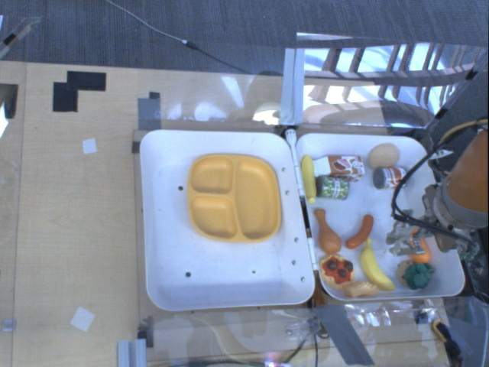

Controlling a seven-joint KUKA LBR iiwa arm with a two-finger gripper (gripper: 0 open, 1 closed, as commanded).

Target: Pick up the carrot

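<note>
The carrot [422, 253] shows as a small orange piece near the right bin's front right corner, partly hidden under the gripper. My gripper [407, 239] hangs right over it, on the grey arm with its orange band [467, 183] coming in from the right. From this angle I cannot see whether the carrot is gripped or only lies beneath the gripper.
A green broccoli [417, 275] lies just in front of the carrot, and a banana [375, 267] and a red sausage [359, 232] lie to its left. The right bin [451, 285] also holds a drumstick [328, 233], a pizza slice [338, 268], cans and a box. A yellow divided plate [233, 197] sits in the left bin [164, 274].
</note>
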